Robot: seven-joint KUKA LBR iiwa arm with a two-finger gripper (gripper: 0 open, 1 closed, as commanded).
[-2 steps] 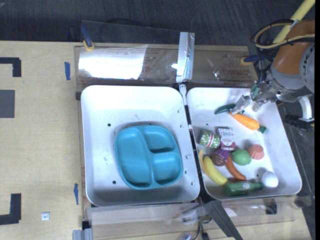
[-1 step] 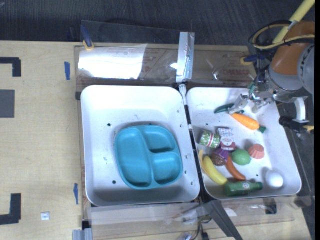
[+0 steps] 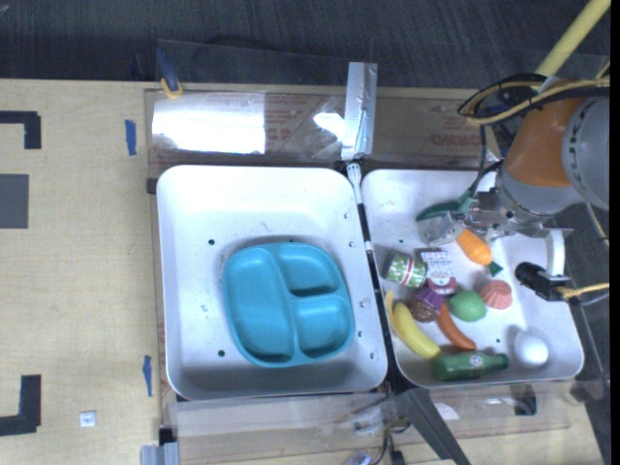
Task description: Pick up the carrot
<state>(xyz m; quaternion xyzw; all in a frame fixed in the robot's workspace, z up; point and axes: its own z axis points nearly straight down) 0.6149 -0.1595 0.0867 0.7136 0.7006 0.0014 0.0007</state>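
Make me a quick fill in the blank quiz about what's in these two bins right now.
1. The blue divided tray sits in the ____ bin.
2. The yellow fruit in the right bin is a ____.
3. The green bottle is lying on its ____.
4. The white egg lies to the ____ of the bottle in the camera view.

Answers: left; banana; side; right
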